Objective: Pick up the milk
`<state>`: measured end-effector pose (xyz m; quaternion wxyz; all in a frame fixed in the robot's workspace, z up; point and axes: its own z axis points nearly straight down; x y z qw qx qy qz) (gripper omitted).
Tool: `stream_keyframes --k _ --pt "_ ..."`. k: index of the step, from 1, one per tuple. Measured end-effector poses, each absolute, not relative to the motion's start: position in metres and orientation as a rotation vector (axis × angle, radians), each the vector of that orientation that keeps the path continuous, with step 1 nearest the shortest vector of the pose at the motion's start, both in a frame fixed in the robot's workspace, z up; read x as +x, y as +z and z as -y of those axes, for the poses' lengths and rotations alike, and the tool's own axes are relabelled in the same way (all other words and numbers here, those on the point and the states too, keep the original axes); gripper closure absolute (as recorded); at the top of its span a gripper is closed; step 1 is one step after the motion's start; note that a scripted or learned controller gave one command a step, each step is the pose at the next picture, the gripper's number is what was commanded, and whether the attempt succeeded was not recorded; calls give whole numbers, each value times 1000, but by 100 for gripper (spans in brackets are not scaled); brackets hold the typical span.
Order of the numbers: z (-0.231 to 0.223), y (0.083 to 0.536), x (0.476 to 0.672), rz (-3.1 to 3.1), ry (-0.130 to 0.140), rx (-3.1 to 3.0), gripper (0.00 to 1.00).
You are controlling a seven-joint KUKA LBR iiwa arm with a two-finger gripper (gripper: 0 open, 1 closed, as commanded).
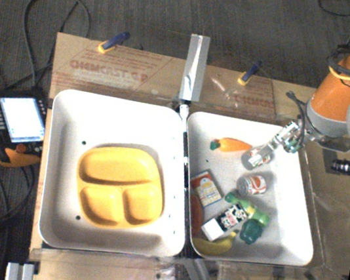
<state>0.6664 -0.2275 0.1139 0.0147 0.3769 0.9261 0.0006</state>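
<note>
Two shallow white bins are seen side by side on the bench. The left bin (54,149) holds a yellow divided tray (121,185). The right bin (301,217) holds the clutter: an orange carrot (234,146) near the far wall, a silver can (253,185) toward the middle, a red-and-white packet (207,191) by the left wall, a green bottle (249,212), a teal cup (251,232) and a banana (214,245) along the near wall.

The milk (226,221) — a small black-and-white patterned carton — is lying tilted in the near half of the right bin, touching the green bottle and just above the banana.

The gripper (258,158) is positioned over the far part of the right bin, between carrot and can, well apart from the milk. Nothing is observed between its fingers; whether they are spread or pressed together cannot be told — too blurred.
</note>
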Motion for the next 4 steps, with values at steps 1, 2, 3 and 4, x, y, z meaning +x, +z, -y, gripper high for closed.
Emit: stream_keyframes --k 1,2,3,4 --pt "223 115 664 -2909 -12 1066 0" --pt "205 233 642 -2967 -2 1016 0" --pt "217 176 620 -3034 -2 806 0" --pt "216 187 622 -3029 4 804 100"
